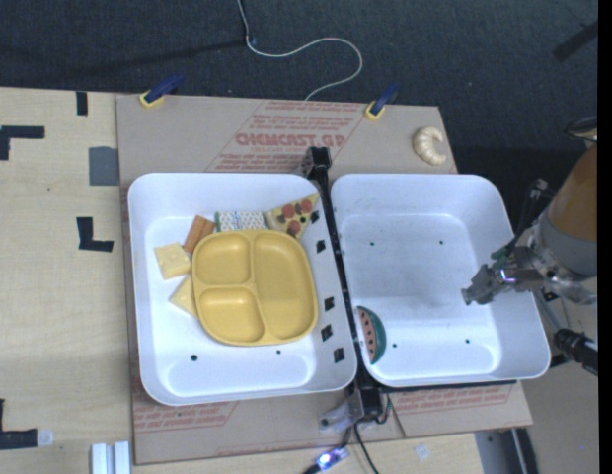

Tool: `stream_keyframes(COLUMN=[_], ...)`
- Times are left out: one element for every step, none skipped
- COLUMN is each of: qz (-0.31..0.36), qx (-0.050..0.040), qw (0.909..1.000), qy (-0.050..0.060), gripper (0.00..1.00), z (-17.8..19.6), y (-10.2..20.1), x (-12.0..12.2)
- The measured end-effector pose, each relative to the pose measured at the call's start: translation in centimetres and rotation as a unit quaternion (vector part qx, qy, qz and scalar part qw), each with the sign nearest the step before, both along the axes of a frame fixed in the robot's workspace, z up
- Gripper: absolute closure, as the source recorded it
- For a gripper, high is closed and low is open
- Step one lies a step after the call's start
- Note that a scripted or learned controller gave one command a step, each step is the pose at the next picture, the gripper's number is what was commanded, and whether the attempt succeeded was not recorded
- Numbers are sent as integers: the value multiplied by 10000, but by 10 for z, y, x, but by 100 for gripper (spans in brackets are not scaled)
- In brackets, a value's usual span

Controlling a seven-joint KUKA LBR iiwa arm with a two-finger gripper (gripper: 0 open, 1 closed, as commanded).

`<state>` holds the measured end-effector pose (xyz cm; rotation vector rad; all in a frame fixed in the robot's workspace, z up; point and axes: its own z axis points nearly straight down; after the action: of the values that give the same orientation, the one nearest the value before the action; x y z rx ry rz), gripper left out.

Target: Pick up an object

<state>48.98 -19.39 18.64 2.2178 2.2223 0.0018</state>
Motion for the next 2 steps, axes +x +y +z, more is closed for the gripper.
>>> stream_keyframes(qz=[0, 26], qx=[-1, 11], qw=[10000, 10000], qy=[2, 11], gripper=[100, 100], z=[40, 48], y=[1, 53], x=[1, 14])
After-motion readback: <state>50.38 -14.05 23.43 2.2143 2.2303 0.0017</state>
